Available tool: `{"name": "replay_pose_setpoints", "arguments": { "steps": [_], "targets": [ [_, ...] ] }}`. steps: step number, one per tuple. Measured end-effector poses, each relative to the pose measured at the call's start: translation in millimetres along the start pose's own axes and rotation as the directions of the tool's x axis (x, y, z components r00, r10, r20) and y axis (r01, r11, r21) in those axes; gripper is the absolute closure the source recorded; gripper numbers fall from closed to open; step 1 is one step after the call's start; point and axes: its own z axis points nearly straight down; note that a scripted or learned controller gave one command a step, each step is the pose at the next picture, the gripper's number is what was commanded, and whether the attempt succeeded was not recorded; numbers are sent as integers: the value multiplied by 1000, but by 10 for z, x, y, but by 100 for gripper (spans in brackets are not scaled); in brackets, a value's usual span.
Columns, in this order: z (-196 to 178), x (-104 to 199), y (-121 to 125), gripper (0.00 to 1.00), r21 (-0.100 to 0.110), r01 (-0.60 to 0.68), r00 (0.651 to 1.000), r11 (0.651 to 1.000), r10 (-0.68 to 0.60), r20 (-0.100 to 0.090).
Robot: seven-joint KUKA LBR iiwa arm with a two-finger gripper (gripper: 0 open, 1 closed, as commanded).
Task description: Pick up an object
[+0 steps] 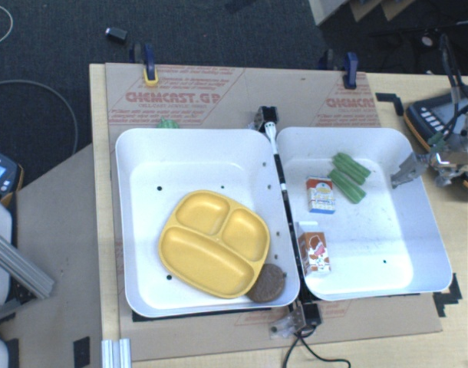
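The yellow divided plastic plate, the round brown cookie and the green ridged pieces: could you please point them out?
Yellow divided plastic plate (213, 242), camera view, centre ridge.
Round brown cookie (268, 284), camera view, its top.
Green ridged pieces (349, 177), camera view, middle of pair.

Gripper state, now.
Gripper: at the right bin's right edge, holding nothing visible; open or closed cannot be told.

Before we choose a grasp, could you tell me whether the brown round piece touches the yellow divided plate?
Touching. The camera view shows the brown round piece pressed against the lower right rim of the yellow divided plate, with no white bin floor between them.
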Motion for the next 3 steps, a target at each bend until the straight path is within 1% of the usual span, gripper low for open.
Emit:
{"name": "replay_pose_setpoints", "arguments": {
  "steps": [1,2,3],
  "targets": [
    [-2005,312,-538,0,-21,4,1000,1000,-4,5],
    [-2013,304,-523,100,-7,2,1000,1000,-2,4],
    [-2190,1045,-524,100,-7,9,1000,1000,-9,0]
  ]
}}
